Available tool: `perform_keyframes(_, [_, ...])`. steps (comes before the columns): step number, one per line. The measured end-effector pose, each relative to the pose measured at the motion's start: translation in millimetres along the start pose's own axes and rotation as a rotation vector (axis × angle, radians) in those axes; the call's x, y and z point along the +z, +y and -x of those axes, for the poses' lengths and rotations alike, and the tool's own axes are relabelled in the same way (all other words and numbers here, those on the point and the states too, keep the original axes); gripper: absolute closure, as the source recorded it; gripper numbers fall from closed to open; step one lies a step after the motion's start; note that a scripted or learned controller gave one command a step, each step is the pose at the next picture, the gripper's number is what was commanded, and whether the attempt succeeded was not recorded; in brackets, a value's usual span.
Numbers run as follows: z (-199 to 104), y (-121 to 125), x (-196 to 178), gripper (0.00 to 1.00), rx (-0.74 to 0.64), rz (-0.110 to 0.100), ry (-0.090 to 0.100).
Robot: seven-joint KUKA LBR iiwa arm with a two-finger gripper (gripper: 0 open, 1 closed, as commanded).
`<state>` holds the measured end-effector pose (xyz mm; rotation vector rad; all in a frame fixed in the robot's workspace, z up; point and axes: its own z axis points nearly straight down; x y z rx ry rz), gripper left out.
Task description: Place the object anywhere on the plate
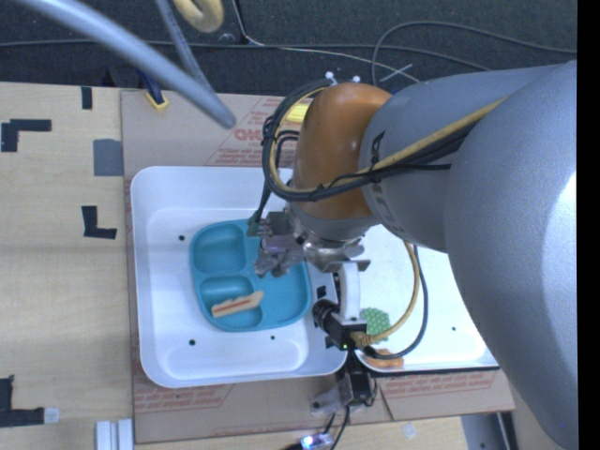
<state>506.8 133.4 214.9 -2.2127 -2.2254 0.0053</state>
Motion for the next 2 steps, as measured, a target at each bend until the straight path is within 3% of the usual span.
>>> perform_keyframes(1, [-22.2, 0.8, -15.3, 1.0, 0.002, 0.003, 0.0])
perform_keyframes(2, [-21.2, 0.8, -14.6, 0.0, 0.003, 0.002, -0.001])
